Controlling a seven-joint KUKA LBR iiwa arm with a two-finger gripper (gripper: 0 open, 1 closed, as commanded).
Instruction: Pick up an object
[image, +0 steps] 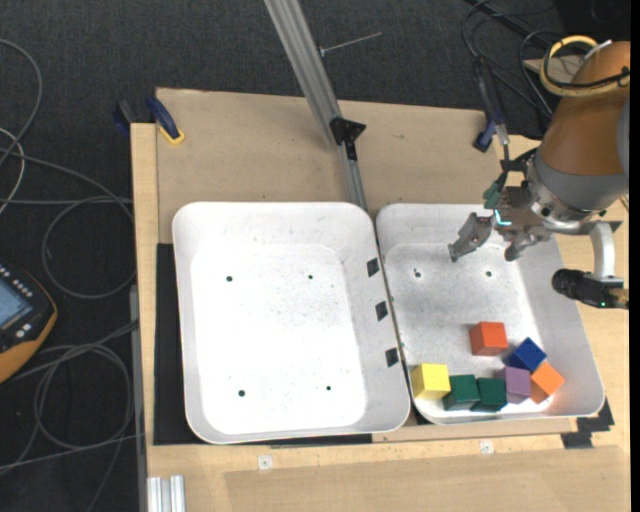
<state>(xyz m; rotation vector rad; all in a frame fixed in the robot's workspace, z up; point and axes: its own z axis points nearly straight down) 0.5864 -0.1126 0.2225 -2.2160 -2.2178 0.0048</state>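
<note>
bins (270, 225) white, black-speckled | blocks: red (488, 337), yellow (432, 379), two green (475, 392), purple (517, 381), blue (527, 353), orange (547, 379)

red block (488, 337): a small cube, set apart from the others, seen in the right bin (440, 300) a little above the cluster.
blue block (527, 354): a cube turned at an angle, found just right of and below the red one, touching the purple one.
orange block (547, 379): a tilted cube, placed nearest the bin's right wall.
purple block (517, 381): a cube lodged between the blue, orange and green ones.
green blocks (475, 392): two dark cubes laid side by side along the bin's near edge.
yellow block (432, 379): a cube placed leftmost, just beside the green pair.
</note>
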